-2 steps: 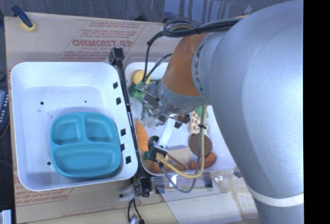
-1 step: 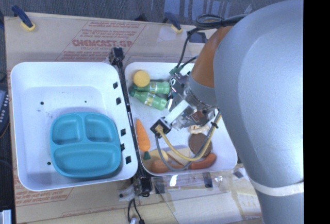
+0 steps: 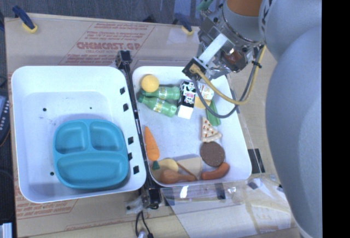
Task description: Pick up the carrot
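Hovering at the right bin's (image 3: 240, 138) twelve o'clock rim, I couldn't tell my jaws' state; the carrot (image 3: 151, 145) lay at seven o'clock, green bottles (image 3: 161, 99) between.

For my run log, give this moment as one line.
orange carrot: lying in right white bin, left wall | gripper: above bin's far edge, away from carrot

Landmark: right bin (image 3: 240, 138), the white bin holding the toy food
Left bin (image 3: 22, 122): touching the right bin's left wall
Blue plate (image 3: 90, 154): three compartments, lying in the left bin
Lemon (image 3: 149, 83): right bin's upper left corner
Green bottles (image 3: 159, 99): two, lying just below the lemon
Milk carton (image 3: 187, 100): right of the bottles
Pizza slice (image 3: 209, 129): right of middle
Brown cookie (image 3: 211, 152): below the pizza slice
Sausage (image 3: 214, 171): by the bin's lower wall
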Robot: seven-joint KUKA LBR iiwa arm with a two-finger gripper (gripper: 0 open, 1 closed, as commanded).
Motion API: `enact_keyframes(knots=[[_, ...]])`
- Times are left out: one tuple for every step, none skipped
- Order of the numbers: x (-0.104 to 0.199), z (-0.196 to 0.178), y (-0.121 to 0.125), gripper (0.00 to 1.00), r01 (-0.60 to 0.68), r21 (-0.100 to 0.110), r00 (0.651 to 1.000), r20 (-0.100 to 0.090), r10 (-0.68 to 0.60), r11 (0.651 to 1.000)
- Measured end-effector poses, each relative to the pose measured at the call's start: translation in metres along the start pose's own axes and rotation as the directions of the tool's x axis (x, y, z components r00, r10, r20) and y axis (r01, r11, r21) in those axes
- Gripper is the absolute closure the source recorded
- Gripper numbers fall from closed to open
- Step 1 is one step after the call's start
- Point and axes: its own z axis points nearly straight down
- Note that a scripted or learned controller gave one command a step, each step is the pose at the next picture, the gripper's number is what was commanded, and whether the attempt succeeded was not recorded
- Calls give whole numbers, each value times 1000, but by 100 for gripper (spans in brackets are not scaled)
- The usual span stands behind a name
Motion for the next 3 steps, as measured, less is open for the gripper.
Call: enact_keyframes(knots=[[0,3,-1,0,-1,6,1000,5,1,1000],[-25,108,-27,0,159,10,987,11,-159,987],[-19,173,21,0,34,10,999,11,-34,999]])
